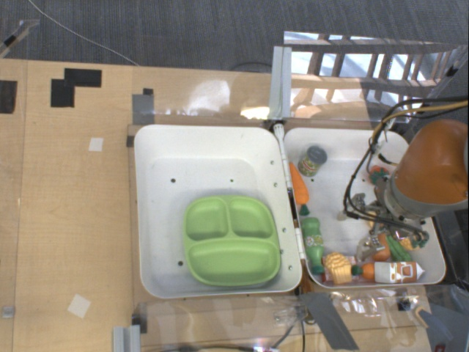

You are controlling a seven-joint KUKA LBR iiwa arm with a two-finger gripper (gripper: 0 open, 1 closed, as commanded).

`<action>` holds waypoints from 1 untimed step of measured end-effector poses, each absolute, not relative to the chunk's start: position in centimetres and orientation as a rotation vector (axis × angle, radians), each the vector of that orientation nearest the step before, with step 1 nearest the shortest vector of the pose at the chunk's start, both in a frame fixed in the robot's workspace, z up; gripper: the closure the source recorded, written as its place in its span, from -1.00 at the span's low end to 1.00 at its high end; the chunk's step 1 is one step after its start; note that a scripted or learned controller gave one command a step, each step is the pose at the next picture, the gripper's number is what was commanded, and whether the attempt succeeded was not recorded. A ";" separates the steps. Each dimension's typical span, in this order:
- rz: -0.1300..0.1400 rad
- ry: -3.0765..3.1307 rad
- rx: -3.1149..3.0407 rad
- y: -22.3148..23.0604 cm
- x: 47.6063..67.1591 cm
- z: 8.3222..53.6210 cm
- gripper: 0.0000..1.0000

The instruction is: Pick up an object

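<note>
The arm, with its orange band [437,161], hangs over the right side of the right bin [338,196]. My gripper [381,246] is low in that bin, among toys at the front right corner. Around it lie an orange and green piece [390,249] and a white bottle with an orange cap [390,273]. A yellow corn-like toy [337,268], a green bottle [313,239], an orange carrot [298,185] and a small can [314,160] lie further left in the same bin. The wrist hides the fingers.
The left bin [168,196] holds a green divided plate [231,240]. A metal divider runs between the two bins [287,189]. Black cables [363,174] loop off the arm over the right bin. A metal frame [352,64] stands behind the bins.
</note>
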State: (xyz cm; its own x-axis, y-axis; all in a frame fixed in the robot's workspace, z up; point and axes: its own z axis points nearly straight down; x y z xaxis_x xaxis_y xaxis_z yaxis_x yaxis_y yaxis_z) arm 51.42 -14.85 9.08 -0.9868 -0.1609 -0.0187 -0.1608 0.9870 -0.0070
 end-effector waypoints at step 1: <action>-0.009 3.106 -0.361 -8.4 58.6 9.7 -1.00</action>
State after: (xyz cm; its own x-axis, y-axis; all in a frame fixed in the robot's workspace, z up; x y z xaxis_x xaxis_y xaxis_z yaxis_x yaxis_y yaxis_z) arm 58.64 -8.40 9.73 -0.9733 -0.2293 -0.0139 -0.2292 0.9734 -0.0074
